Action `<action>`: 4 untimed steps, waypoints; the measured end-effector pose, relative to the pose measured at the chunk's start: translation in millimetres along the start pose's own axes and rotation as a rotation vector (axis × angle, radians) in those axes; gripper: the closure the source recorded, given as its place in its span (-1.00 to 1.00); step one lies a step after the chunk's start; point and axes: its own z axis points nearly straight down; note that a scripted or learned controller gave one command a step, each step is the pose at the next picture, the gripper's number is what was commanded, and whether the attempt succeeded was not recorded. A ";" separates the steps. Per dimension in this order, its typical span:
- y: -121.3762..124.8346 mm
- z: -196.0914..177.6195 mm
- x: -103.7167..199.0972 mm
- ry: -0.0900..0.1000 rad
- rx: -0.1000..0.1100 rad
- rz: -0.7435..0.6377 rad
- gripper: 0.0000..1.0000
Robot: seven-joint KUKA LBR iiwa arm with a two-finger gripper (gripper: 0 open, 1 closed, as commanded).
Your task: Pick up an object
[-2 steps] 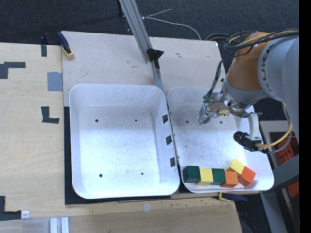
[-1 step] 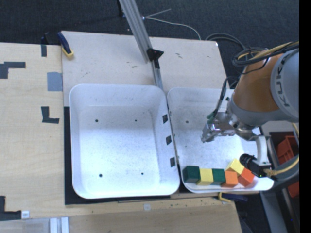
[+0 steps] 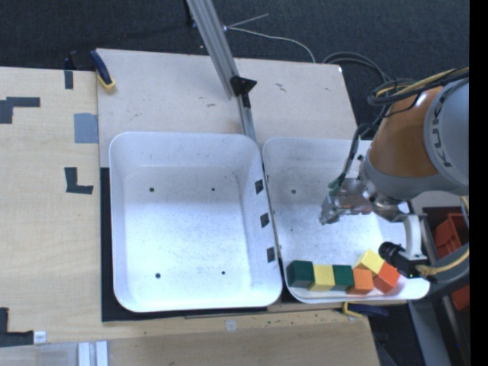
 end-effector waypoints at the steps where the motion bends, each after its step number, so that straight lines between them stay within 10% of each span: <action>1: -4.4 17.6 -8.8 0.001 0.001 0.000 1.00; 2: -8.1 -0.4 -22.3 0.001 -0.004 -0.001 1.00; 3: -8.1 0.5 -21.7 0.001 -0.003 -0.002 -1.00; 4: 51.5 -71.5 -84.0 -0.006 -0.014 0.000 -1.00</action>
